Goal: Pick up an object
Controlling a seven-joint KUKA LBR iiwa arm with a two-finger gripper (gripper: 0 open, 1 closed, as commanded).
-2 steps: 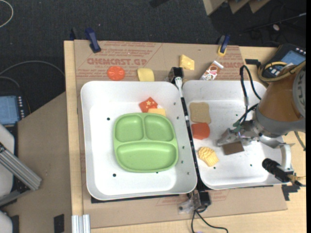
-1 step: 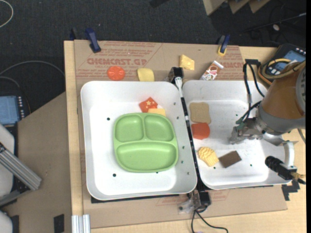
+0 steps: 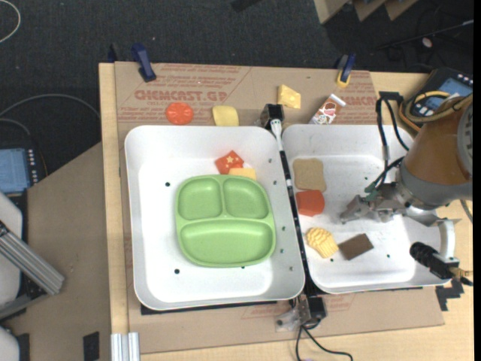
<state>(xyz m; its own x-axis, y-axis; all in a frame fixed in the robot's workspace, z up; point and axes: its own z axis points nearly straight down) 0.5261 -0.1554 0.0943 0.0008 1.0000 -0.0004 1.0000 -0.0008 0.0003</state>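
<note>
1. Arm is reaching in from the right over the right bin [image 3: 331,137]; orange band above the wrist is sitting at the frame's right side, w/ the gripper [image 3: 359,207] pointing left across the bin floor.
2. Gripper is hanging roughly mid-bin. Can't tell from this slant whether it's apart or together; the tip is reading as one grey blur, and nothing is showing between it.
3. Candidates in that bin: tan square [image 3: 309,174] near the top-left, red block [image 3: 310,202] just below it, yellow corn piece [image 3: 322,241] lower left, brown block [image 3: 355,246] just beside the corn, to its right.
4. Key relation: brown block is lying nearest the tip, below it in view and slightly left, apart, not touching. Its long axis is running left-right w/ a slight tilt, right end higher.
5. Red block is lying straight left of the tip, near, at about the same height in view; also a fair pick.
6. Judgement: the next move is probably calling for a short shift toward frame bottom, then a descent, closing across the brown block's short side.
7. Risk, as a guess: the corn is sitting close enough to get nudged.
8. Left bin [image 3: 143,224] is holding a green divided tray [image 3: 224,220], w/ a red star piece [image 3: 229,162] at its top edge; well apart from the gripper, so not the likely target.
</note>
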